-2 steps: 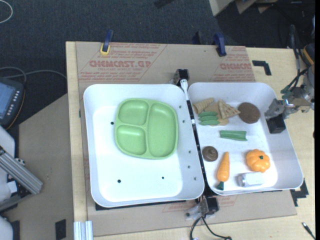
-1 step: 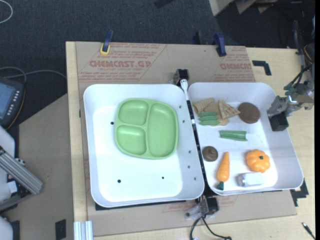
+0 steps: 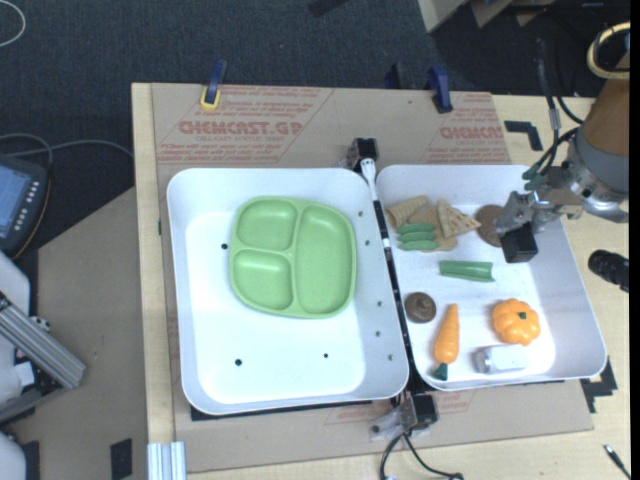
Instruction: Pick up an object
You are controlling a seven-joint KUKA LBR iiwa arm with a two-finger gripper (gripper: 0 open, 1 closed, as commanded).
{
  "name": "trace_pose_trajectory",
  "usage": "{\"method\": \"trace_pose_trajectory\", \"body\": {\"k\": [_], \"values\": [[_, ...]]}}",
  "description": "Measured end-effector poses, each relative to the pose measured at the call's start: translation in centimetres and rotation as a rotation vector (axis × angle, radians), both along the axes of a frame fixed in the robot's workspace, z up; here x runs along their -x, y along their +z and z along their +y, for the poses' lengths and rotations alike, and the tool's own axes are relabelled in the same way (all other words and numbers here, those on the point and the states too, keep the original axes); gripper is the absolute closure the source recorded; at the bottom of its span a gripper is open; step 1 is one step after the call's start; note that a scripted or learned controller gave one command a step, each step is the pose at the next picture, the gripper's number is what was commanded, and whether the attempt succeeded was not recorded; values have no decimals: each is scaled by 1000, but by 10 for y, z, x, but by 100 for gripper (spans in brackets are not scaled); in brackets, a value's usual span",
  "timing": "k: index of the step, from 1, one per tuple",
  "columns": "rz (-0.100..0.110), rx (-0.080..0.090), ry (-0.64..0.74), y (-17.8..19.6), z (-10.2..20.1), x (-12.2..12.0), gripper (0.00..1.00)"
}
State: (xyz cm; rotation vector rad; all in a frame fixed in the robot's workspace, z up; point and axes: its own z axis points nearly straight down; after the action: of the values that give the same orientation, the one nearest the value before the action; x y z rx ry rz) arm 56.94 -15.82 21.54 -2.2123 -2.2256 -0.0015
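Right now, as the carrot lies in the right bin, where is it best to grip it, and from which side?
Probably grip the carrot at its thick middle, coming straight down from above and closing across its width. It lies flat, its length running roughly up the view, with free room along both long sides; the pumpkin stands apart.

Grey arm [image 3: 603, 180] w/ orange band [image 3: 612, 126] above wrist; sm. metal claw [image 3: 516, 213].
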Motion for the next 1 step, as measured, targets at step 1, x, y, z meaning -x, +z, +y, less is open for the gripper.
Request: {"method": "trace_pose_trajectory", "body": {"k": [1], "values": [[-3, 0, 2, 9, 63, -7, 100]]}}
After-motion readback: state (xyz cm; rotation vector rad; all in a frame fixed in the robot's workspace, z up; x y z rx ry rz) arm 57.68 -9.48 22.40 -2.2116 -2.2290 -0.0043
